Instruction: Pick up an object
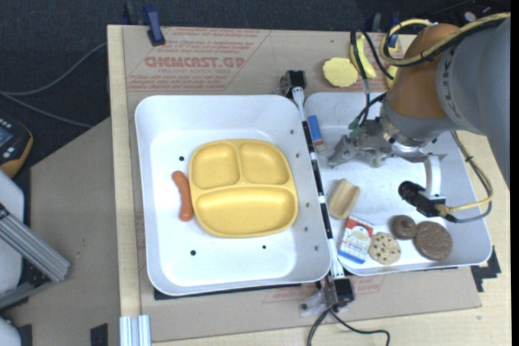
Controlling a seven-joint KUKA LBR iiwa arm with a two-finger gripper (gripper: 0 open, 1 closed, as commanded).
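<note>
Over the right bin (478,198), toward the far edge of the table (122,174): the hand (366,148), low above the white floor, with nothing visibly in it. Cannot tell from this slant whether set wide or narrow.

Nearest candidate to pick: the tan block (342,197), just beside the hand on the side toward the near edge of the table, close against the wall shared with the left bin (154,198). Lies flat, long axis slanted, running from the near left corner of the table toward the far right one. Probably calls for a short shift toward the near edge and a turn of the wrist to close across the block's narrow width, not along its length.

Farther off, along the near wall of the same bin: a small packet (354,242), a pale cookie (383,248) and a dark cookie (432,240), all well apart from the hand. Across in the left bin: a yellow plate (242,187) with a sausage (184,195) touching its left rim, a longer reach.
</note>
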